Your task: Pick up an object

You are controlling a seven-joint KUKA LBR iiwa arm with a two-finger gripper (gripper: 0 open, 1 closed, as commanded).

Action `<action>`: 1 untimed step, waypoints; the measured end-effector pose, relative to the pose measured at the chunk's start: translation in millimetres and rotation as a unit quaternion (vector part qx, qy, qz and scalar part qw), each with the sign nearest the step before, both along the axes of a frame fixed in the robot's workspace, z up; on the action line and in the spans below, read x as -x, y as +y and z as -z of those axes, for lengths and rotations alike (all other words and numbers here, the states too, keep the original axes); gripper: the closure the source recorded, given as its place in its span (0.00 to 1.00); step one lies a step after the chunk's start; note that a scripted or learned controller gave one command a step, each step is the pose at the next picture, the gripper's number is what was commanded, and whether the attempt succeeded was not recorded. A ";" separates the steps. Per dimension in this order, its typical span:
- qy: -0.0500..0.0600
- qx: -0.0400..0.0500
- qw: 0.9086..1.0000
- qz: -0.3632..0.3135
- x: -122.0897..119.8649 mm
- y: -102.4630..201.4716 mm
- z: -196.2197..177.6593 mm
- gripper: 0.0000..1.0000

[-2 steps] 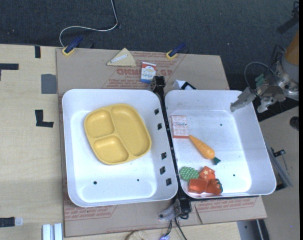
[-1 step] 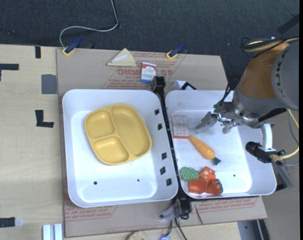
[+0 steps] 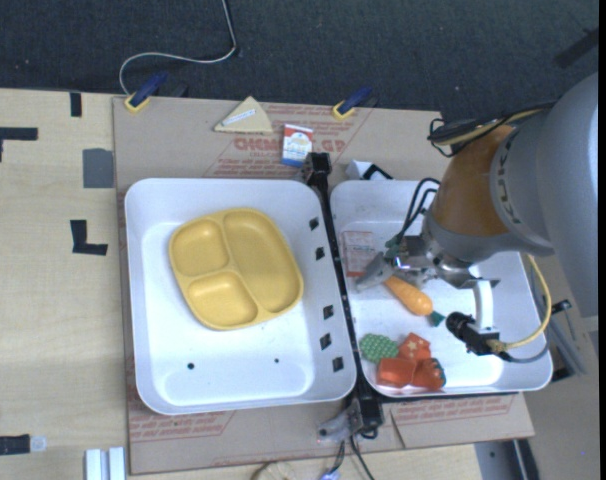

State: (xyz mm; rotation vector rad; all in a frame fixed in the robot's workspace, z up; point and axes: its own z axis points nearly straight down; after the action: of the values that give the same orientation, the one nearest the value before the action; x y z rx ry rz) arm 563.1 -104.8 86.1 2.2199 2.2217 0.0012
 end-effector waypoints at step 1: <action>-0.001 0.002 1.000 0.000 -0.6 -1.4 -9.9 1.00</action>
State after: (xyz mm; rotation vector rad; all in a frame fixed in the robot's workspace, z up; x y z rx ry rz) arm 563.7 -106.1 96.0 2.2173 2.2176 0.0002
